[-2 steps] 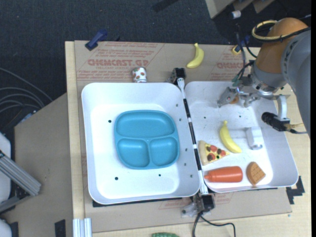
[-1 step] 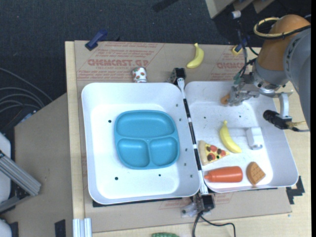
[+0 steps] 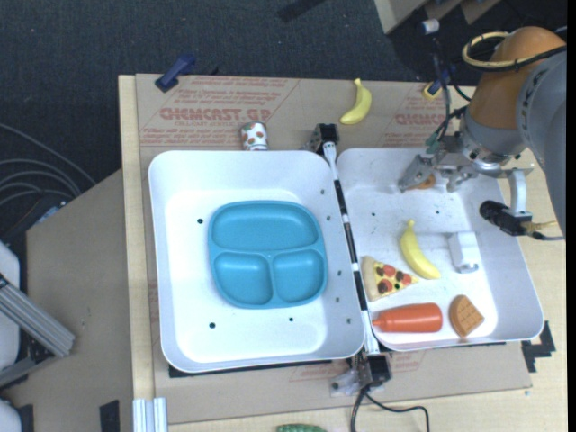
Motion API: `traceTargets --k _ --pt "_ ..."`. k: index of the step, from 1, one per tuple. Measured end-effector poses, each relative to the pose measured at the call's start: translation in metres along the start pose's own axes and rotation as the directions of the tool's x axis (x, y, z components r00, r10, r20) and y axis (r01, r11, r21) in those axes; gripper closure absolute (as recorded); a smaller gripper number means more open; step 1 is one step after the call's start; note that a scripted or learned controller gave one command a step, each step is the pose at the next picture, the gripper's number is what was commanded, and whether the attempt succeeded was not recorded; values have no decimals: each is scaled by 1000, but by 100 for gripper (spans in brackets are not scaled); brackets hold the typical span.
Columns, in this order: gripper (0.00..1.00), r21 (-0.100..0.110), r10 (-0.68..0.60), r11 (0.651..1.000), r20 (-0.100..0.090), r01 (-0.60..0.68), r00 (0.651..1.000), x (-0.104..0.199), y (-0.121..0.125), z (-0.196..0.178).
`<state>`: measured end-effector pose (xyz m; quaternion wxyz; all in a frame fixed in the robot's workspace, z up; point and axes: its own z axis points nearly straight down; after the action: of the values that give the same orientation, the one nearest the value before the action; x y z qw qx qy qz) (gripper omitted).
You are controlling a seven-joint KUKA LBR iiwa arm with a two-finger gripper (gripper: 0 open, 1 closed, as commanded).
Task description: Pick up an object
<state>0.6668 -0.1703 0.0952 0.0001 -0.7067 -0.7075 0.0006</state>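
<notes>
My gripper hangs over the far part of the right bin, its two grey fingers spread apart, so it is open. A small orange bit shows just by the left finger; I cannot tell what it is or whether it is touched. Nearer the front of that bin lie a yellow banana, a pizza slice, a red-orange sausage, a brown bread piece and a pale grey block. All of these lie well apart from the gripper.
The left bin holds a blue divided plate. On the bench behind the bins lie a second banana and a small patterned cup. A black clip sits where the bins meet.
</notes>
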Motion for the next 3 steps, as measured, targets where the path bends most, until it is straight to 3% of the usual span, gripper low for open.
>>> traceTargets --k 1,2,3 --pt "100 -3 0 1000 1 0 1000 0 1 -11" --pt "0 -2 0 1000 1 0 1000 0 1 -10" --pt "0 2 0 1000 -2 0 1000 11 -1 11"
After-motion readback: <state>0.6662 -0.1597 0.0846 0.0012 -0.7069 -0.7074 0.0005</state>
